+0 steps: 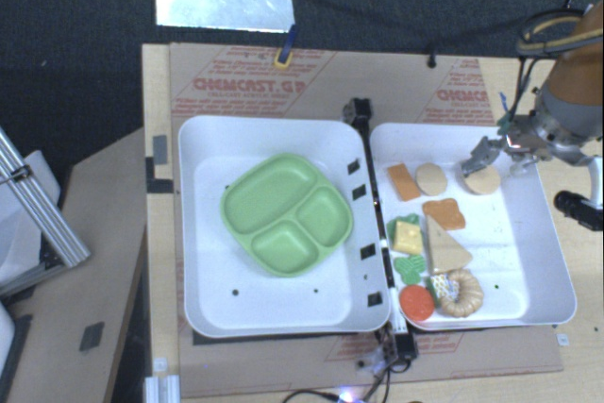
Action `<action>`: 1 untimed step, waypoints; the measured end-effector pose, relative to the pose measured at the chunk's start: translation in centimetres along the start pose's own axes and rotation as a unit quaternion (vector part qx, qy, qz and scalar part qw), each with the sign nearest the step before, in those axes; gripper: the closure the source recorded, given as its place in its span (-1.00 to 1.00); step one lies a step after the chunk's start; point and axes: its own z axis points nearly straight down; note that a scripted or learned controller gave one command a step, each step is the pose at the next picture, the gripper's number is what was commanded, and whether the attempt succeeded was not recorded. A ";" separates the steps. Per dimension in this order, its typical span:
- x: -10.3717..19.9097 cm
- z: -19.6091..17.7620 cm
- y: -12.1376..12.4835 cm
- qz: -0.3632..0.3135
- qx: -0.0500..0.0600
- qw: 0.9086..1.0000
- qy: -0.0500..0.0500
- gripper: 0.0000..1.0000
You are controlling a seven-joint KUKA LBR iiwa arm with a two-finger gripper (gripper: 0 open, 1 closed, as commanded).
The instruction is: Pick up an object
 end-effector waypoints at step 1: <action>0.1 -0.5 0.1 -0.001 -0.003 1.000 -0.001 -1.00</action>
